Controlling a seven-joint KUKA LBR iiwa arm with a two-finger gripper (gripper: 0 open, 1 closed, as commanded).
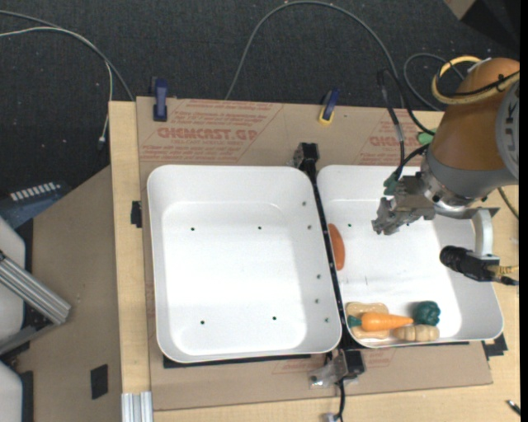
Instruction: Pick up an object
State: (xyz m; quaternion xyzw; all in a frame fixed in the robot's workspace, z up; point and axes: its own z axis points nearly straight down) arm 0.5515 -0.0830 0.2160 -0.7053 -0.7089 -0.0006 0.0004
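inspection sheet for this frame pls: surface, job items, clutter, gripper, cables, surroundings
Surface: cardboard-covered bench bearing left bin and right bin.
Job's things: orange sausage-like piece against the right bin's left wall; carrot, teal piece and beige pieces bunched at its near edge.
Clutter: nothing seen.
Gripper: gripper over the right bin's far part; finger state unclear.
Cables: thin cables looping behind the bench.
Surroundings: dark floor; blue clamp.
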